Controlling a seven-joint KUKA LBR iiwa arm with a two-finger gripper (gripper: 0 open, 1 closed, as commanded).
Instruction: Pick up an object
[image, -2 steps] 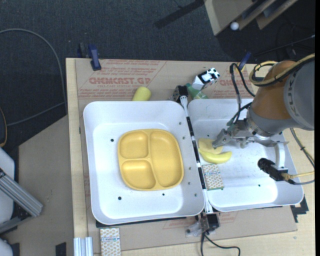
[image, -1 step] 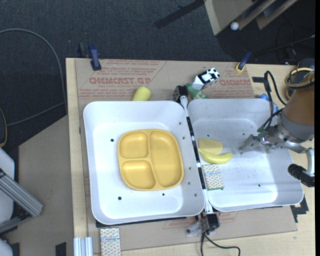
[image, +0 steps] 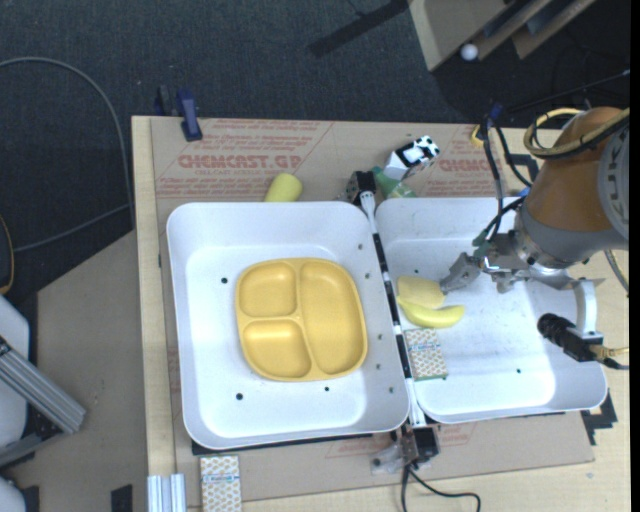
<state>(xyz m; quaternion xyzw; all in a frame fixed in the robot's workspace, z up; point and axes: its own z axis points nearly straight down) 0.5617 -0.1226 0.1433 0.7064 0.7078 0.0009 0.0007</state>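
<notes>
A yellow banana-shaped object (image: 428, 304) lies at the left side of the right bin (image: 500, 390), close to the divider. My gripper (image: 480, 278) hangs over the right bin just right of and slightly above the yellow object. It is open, one finger (image: 460, 274) points down-left toward the object, and nothing sits between the fingers. A yellow divided plate (image: 300, 318) lies flat in the middle of the left bin (image: 200, 250).
A small patterned packet (image: 427, 356) rests on the divider between the bins. Outside the bins, a yellow piece (image: 284, 187) and a black-and-white item (image: 414, 156) lie on the board behind. The arm and its cables cover the right bin's right side.
</notes>
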